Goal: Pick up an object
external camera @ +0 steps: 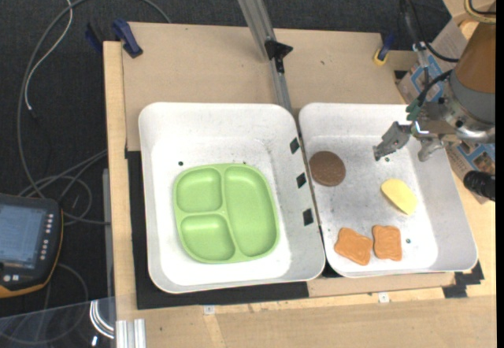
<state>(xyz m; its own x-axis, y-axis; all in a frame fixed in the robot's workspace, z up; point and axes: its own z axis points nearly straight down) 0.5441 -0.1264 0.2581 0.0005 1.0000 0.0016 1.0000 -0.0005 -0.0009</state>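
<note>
The right bin (441,260) holds a round brown patty (327,168) near its left wall, a yellow wedge (400,196) in the middle, and two orange crackers (353,246) (387,242) side by side near the front. My gripper (409,145) hangs over the right bin's upper right part, above and right of the yellow wedge. Its two grey fingers (388,142) are spread apart with nothing between them.
The left bin (157,149) holds a green three-compartment plate (227,212). A slanted metal pole (256,8) runs down to the gap between the bins. Blue clamps (126,37) sit at the bench's back corners. Cables and a pendant (27,240) lie left of the bench.
</note>
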